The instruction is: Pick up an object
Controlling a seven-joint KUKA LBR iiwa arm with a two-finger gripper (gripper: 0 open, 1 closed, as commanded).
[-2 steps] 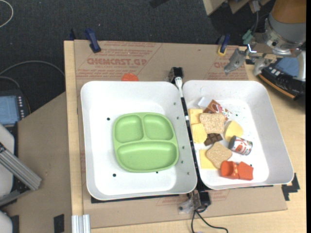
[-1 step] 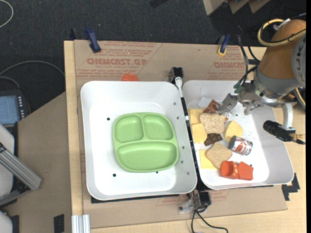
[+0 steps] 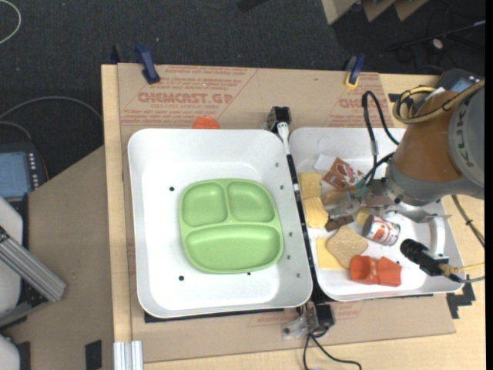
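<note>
Gripper [image 3: 368, 199] low in the right bin [image 3: 327, 143], over the toy-food pile; open or closed, can't tell.
Closest to it: one small red-and-white can [image 3: 381, 230], tilted, beside one tan bread slice [image 3: 347, 243]. Also one red piece [image 3: 375, 270], three yellow slabs [image 3: 311, 185], one brown packet [image 3: 339, 173]. Left bin [image 3: 154, 206]: one green three-compartment plate [image 3: 229, 225]. Two white bins on a brown printed board [image 3: 231, 95], two blue clamps [image 3: 146, 63], dark carpet [image 3: 62, 29] around.
</note>
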